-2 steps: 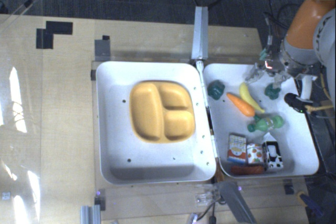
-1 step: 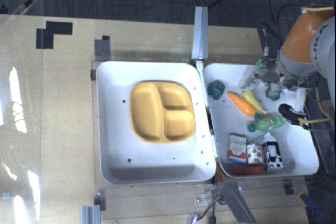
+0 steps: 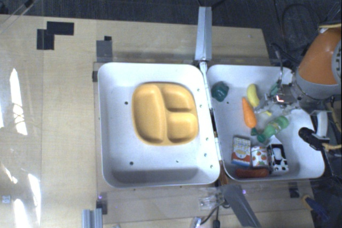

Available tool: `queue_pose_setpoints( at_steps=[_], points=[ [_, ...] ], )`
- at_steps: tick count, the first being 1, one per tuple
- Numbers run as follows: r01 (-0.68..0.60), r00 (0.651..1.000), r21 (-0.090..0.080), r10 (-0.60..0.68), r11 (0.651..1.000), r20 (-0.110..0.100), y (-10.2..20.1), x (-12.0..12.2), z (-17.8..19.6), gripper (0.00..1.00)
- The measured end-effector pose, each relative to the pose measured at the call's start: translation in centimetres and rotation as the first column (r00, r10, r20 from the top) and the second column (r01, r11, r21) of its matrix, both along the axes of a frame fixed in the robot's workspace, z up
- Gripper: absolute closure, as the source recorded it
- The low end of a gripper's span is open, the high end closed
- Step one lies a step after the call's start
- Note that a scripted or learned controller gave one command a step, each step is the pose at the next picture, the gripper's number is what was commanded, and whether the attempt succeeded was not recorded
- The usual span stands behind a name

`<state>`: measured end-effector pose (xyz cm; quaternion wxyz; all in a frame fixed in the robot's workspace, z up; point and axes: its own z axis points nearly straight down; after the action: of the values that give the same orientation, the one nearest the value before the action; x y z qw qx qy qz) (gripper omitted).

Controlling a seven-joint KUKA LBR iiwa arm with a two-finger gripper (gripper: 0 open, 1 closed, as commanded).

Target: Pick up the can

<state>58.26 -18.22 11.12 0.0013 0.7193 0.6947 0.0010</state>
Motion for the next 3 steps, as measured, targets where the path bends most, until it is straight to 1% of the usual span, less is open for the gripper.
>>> queue_pose_setpoints(
  at_steps=[1, 2, 3],
  points=[
    [-0.018, 1.000, 0.000, 0.018, 1.000, 0.000, -1.1, 5.7, -1.5, 0.00],
    [-0.010, 1.000, 0.000, 0.010, 1.000, 0.000, -1.5, 2.4, -0.8, 0.00],
    [0.040, 0.999, 0.000, -0.040, 0.999, 0.001, 0.4, -6.1, 9.7, 0.00]
  ],
)
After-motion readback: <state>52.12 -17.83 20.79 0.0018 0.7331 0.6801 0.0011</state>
